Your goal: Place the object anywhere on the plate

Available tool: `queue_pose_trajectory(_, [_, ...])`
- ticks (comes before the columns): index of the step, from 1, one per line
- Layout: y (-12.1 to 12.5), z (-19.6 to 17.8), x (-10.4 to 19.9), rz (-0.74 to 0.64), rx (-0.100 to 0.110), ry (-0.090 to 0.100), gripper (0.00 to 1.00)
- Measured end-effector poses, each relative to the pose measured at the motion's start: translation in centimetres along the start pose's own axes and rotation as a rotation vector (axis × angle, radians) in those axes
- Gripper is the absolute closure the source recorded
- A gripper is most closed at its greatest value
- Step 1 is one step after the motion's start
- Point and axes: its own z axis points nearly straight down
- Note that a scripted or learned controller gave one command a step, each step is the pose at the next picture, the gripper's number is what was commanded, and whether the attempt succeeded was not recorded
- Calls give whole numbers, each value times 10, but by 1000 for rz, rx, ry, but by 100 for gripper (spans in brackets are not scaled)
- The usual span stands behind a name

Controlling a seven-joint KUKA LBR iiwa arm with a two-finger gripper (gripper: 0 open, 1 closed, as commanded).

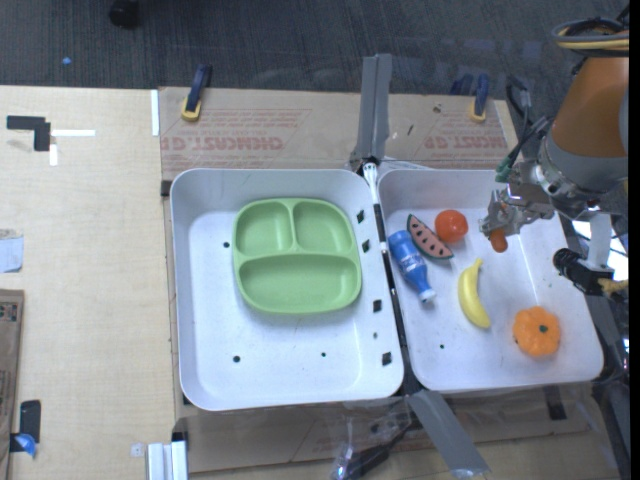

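A green divided plate (pixel 297 255) lies in the left white bin (pixel 200 358), with nothing on it. My gripper (pixel 505 220) hangs over the upper right part of the right bin (pixel 575 363). A small orange-red thing (pixel 497 240) shows just under the gripper's tip, and whether it is gripped is unclear. To the gripper's left are a red tomato (pixel 451 225) and a watermelon slice (pixel 429 239). Lower in that bin lie a blue bottle (pixel 411 262), a yellow banana (pixel 473 295) and an orange pumpkin (pixel 537 331).
A raised divider (pixel 381 258) runs between the two bins. The arm, with its orange band (pixel 597 108), comes in from the upper right. Clamps and brown cardboard (pixel 270 128) sit behind the bins.
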Motion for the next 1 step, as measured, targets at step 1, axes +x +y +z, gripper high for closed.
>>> queue_pose_trajectory(1, [16, 4, 60, -141, -1, 0, 100])
